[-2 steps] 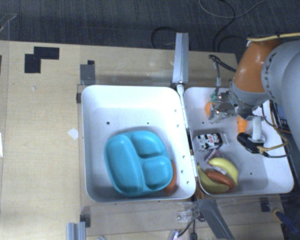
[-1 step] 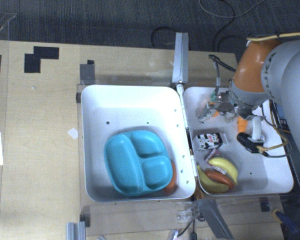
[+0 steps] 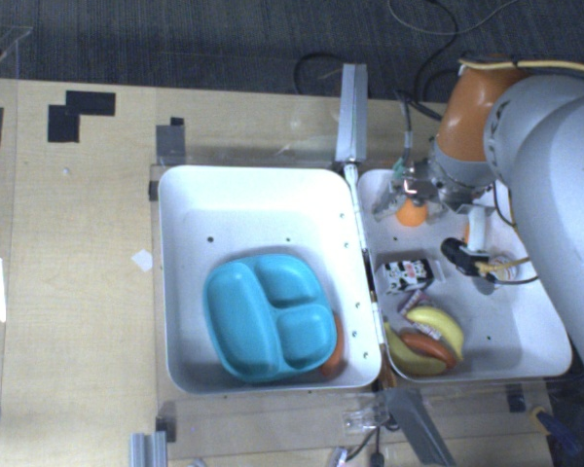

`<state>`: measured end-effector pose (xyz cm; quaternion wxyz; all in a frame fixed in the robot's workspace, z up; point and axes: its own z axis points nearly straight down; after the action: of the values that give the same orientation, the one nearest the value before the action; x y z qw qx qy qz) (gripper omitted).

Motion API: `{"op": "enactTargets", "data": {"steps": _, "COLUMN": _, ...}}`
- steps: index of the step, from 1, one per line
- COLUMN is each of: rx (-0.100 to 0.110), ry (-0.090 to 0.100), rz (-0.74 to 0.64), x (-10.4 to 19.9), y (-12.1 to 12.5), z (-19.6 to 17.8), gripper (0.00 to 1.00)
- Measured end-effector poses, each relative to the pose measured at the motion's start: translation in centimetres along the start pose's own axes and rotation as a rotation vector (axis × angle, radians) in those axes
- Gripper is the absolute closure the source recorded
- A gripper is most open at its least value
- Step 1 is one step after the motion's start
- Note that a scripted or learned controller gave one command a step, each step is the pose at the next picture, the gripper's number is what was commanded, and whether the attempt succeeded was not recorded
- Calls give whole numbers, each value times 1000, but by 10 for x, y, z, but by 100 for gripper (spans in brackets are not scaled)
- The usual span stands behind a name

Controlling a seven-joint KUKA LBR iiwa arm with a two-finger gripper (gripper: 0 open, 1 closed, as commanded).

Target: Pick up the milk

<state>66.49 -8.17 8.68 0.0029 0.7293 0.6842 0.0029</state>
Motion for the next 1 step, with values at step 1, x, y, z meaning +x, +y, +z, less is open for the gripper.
{"op": "enactTargets", "data": {"steps": 1, "rx": -1, "ry": 0, "rz": 89, "x": -11, "y": -56, "z": -2, "gripper": 0}}
